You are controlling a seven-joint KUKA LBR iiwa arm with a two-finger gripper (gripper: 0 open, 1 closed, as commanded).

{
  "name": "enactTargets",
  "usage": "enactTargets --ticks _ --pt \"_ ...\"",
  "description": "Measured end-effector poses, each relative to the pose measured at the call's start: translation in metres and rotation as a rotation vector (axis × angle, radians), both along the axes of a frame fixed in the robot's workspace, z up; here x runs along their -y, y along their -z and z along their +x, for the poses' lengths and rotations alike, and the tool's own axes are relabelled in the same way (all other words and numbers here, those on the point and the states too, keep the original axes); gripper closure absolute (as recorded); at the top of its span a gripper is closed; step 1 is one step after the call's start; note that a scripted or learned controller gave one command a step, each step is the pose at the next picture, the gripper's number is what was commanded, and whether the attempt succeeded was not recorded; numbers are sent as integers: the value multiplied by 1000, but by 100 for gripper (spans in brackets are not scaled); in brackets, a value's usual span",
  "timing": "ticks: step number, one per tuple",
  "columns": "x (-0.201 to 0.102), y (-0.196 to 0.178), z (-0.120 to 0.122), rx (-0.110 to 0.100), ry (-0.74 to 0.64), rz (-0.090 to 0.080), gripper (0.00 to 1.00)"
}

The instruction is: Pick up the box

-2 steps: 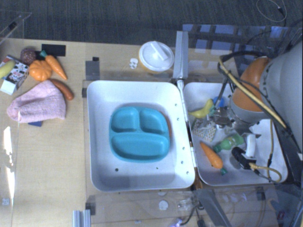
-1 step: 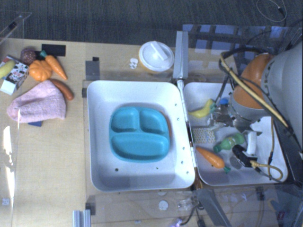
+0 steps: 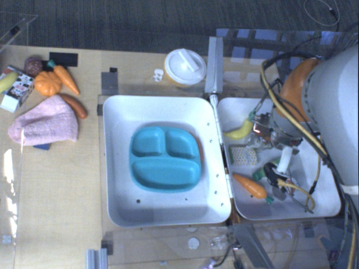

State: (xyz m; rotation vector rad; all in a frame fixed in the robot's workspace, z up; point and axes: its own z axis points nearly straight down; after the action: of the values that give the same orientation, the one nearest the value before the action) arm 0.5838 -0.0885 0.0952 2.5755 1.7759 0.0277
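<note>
The box (image 3: 242,154) is a small pale speckled block lying flat in the right bin (image 3: 325,206), near that bin's left wall. My gripper (image 3: 259,134) hangs over the right bin just up and to the right of the box, between it and a yellow banana (image 3: 240,131). The wrist and its cables cover most of the gripper. Nothing can be seen held in it.
An orange carrot with a green top (image 3: 250,186) lies below the box. The left bin (image 3: 118,206) holds a blue divided tray (image 3: 165,157). On the bench at left are a pink cloth (image 3: 45,123), toy vegetables (image 3: 56,82) and, further back, a white lid (image 3: 185,65).
</note>
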Motion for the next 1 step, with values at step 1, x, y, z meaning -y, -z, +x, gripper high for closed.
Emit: enactTargets --ticks 1 --pt "-35 -122 -48 -18 -121 -1 100"
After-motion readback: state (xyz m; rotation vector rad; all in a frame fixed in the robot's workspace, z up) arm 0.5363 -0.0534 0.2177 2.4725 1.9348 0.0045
